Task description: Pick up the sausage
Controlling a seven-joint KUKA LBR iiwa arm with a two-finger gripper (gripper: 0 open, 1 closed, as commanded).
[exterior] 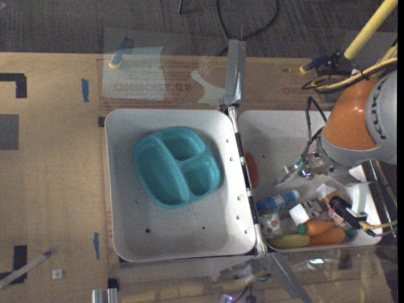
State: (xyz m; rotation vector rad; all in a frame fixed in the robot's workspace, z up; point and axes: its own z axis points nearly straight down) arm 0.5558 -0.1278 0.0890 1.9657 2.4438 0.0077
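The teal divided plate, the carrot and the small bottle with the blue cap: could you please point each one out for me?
Teal divided plate [165, 180]: camera view, floor of its large compartment.
Carrot [325, 232]: camera view, middle of its orange body.
Small bottle [278, 201]: camera view, mid-length of its body.

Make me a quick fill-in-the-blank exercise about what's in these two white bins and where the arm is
1. The teal divided plate lies in the ______ bin of the camera view.
2. The plate has ______ compartments.
3. The small toys, including the orange carrot, are heaped along the right bin's ______ edge.
4. The arm carries an ______ band above its wrist.

Missing words: left; three; near (bottom); orange
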